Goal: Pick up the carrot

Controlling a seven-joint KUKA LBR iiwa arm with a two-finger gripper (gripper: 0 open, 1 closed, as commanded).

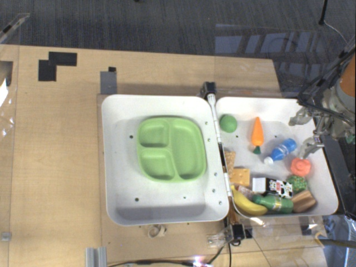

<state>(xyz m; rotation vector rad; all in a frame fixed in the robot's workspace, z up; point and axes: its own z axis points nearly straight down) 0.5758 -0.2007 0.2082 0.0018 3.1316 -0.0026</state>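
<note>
One carrot (257,132) lying free near far edge of right bin (278,103), green ball (228,123) to its left, blue bottle (281,150) nearer, gripper (308,131) over that bin's right edge, fingers spread, nothing between them, left bin (114,160) carrying green tray (169,148).

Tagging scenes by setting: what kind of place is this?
Likely a robot lab test cell: two white bins on a wooden bench, toy food such as a carrot and banana, loose cables, carpet floor.
</note>
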